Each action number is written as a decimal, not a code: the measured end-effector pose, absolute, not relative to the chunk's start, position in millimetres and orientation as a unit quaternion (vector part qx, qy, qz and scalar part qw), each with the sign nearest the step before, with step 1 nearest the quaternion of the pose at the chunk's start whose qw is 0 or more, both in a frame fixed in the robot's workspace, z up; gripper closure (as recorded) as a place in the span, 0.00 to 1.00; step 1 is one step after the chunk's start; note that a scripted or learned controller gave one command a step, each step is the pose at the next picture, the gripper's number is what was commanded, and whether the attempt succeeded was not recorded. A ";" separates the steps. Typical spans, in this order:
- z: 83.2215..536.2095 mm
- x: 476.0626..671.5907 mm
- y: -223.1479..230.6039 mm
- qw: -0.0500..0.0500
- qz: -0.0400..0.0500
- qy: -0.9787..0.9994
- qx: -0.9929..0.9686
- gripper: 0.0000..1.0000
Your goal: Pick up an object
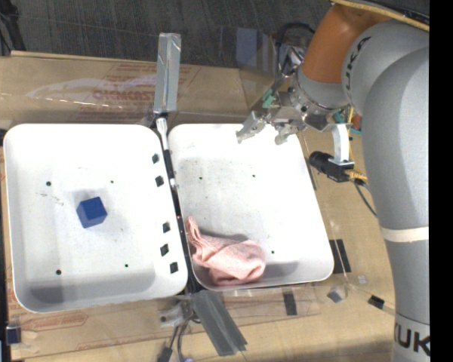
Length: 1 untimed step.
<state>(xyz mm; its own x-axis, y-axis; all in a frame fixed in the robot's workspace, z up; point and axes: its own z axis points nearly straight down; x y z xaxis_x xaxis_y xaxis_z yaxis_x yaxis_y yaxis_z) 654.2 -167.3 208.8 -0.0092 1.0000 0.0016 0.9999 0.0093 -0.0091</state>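
Note:
A blue cube (pixel 91 211) rests on the floor of the left bin (pixel 30 149), left of its middle. A crumpled pink cloth (pixel 224 256) lies in the right bin (pixel 302 202) against its near left corner. My gripper (pixel 264 132) hangs over the far edge of the right bin, well away from both objects. Its two grey fingers are spread apart with nothing between them.
A grey upright post (pixel 166 74) stands behind the divider between the bins. Black clips (pixel 166 202) line the divider. Cables and a black connector (pixel 328 166) hang beside the right bin's right wall. The big grey arm (pixel 392 127) fills the right side.

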 end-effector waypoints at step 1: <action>177.2 611.1 -210.1 0.003 0.002 -0.739 -0.674 0.00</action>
